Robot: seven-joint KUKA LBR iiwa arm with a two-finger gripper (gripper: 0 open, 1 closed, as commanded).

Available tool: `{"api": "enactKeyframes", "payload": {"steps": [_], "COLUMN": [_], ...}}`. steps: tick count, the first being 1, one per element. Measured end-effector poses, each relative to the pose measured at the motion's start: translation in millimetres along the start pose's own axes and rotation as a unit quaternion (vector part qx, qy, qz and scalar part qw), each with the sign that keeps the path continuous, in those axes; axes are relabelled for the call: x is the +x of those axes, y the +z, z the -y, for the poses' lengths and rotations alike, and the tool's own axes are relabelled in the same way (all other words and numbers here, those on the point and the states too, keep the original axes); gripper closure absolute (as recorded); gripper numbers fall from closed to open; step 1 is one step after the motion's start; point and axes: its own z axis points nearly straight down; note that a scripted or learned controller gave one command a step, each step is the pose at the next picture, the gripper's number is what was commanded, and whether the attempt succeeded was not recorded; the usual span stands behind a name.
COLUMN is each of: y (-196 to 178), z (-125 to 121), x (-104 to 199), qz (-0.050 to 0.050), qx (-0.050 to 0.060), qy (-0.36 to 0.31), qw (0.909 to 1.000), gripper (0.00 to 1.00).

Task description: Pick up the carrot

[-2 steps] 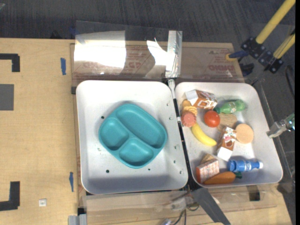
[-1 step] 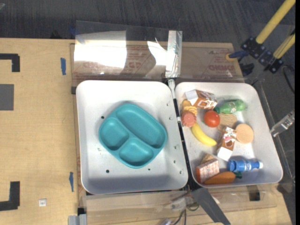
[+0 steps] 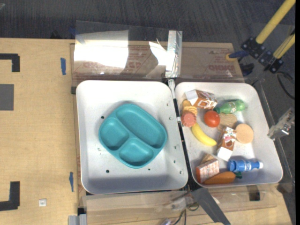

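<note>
The carrot (image 3: 218, 177) is orange with a small green top at its right end. It lies on its side along the front wall of the right bin (image 3: 269, 146). A small brown and white carton (image 3: 207, 167) touches it from behind. A blue bottle (image 3: 243, 165) lies just beyond its green end.
The right bin also holds a banana (image 3: 204, 135), a red tomato (image 3: 212, 119), a green vegetable (image 3: 231, 107), a tan bun (image 3: 244, 133) and several small cartons. A teal divided plate (image 3: 132, 134) sits in the left bin (image 3: 89, 107). Yellow-handled clamps (image 3: 269, 27) stand at the back right.
</note>
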Motion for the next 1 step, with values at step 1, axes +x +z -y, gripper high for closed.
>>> {"api": "enactKeyframes", "payload": {"steps": [1], "y": [3.7], "z": [-4.7], "x": [-3.2], "qz": [0.000], "qx": [0.000], "qy": [-0.157], "qw": [0.9876], "gripper": [1.00]}}
